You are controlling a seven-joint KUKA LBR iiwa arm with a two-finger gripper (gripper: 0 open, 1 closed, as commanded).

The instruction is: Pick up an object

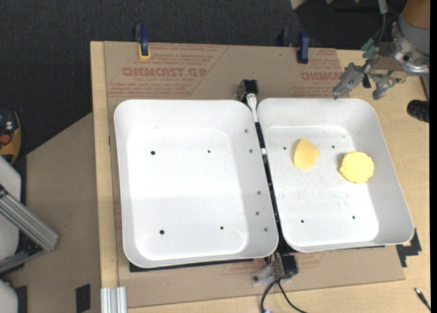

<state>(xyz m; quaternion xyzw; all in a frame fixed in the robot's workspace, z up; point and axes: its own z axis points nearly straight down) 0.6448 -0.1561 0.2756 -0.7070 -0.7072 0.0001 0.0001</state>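
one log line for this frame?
gripper: open, holding nothing, above right bin far edge | right bin: two yellow pieces | pick: not started

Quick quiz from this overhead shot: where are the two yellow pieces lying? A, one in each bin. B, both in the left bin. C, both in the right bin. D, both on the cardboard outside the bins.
C: the smaller yellow piece and the rounder yellow piece both lie apart on the floor of the right bin, none in the left bin.
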